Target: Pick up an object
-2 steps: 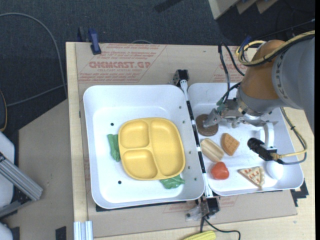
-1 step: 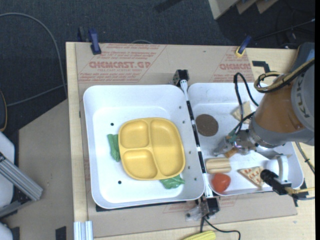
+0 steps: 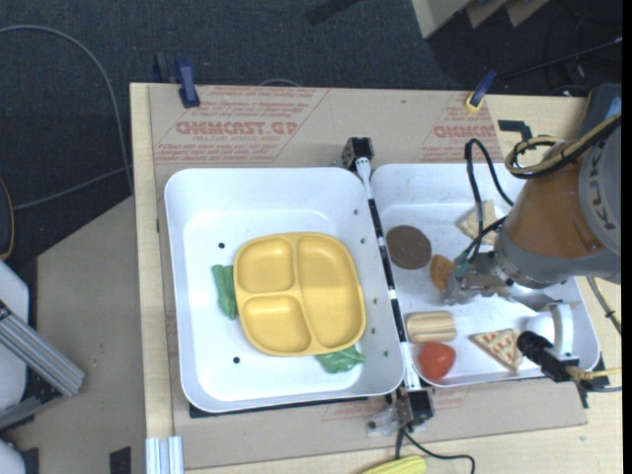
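Camera view, from above and at a slant. My arm (image 3: 553, 215) enters from the right and reaches over the right bin (image 3: 415, 181). My gripper (image 3: 472, 282) hangs low near the middle of that bin; whether it is released or clenched I cannot tell, since the wrist hides the tips. I see nothing between them.

Contents of the right bin: a brown round patty (image 3: 408, 246) near the dividing wall; an orange-brown piece (image 3: 440, 270) just beside my gripper on its left, contact uncertain; a tan bread roll (image 3: 431, 325) lying below it; a red tomato (image 3: 436, 359) at the near edge, touching or just beside the roll; a pizza slice (image 3: 499, 347) to the right of the tomato; a pale wedge (image 3: 479, 218) at the far side, partly behind my cables.

Contents of the left bin (image 3: 197, 205): a yellow plate (image 3: 296, 292) with three compartments lies in the middle. A green leafy piece (image 3: 225, 290) lies at its left edge, partly under it, and another green piece (image 3: 341, 360) shows at its near right corner.

Surface: both bins sit side by side on a cardboard sheet (image 3: 237, 126) with red printing, laid on a pale bench (image 3: 148, 363). A blue clamp (image 3: 185, 82) holds the far left edge; a second clamp (image 3: 480, 91) holds the far right.

Room: dark carpet (image 3: 79, 28) lies beyond the bench, with a grey cable (image 3: 117, 97) looping across it.
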Tool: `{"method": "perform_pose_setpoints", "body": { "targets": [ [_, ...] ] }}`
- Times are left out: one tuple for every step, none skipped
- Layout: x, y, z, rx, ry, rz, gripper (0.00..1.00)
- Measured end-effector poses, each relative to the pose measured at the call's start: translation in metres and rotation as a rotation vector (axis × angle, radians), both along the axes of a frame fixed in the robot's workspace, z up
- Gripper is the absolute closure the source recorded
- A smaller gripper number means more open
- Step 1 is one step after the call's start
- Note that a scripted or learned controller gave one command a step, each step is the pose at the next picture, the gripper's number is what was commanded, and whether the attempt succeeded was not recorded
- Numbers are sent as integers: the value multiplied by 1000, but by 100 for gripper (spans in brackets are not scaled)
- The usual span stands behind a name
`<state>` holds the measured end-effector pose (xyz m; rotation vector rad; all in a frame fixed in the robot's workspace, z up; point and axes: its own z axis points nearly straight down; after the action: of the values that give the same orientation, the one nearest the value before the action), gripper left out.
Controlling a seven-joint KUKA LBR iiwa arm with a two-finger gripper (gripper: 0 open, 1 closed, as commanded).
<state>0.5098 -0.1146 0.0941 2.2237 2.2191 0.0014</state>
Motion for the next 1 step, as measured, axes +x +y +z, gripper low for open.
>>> {"method": "perform_pose_setpoints", "body": {
  "targets": [
    [0,0,0,0,0,0,0]
  ]
}}
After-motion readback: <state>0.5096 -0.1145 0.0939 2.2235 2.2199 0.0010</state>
